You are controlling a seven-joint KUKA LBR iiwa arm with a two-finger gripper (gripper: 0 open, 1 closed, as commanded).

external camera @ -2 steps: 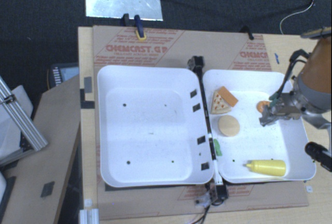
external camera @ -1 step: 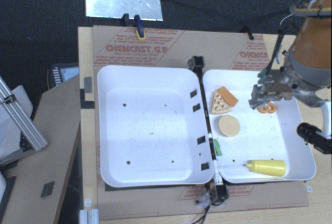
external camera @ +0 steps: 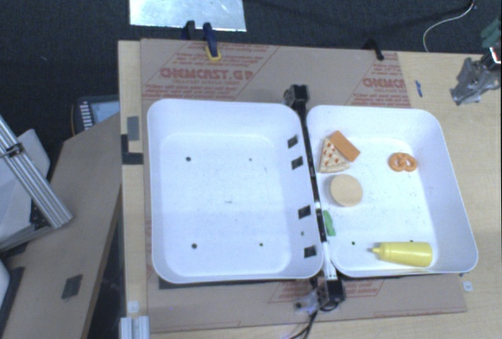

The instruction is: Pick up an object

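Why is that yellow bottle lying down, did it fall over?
The bottle lies on its side near the front wall of the right bin. Whether it fell is not visible. The pizza, cookie and pretzel lie flat; nothing looks spilled.

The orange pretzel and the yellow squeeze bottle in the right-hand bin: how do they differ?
The small orange twisted pretzel is far smaller than the yellow plastic squeeze bottle. The pretzel is a looped knot with holes; the bottle is a long solid shape with a nozzle pointing toward the left bin. The pretzel sits near the bin's far side, the bottle along its near wall. Both lie flat in the right white bin, untouched.
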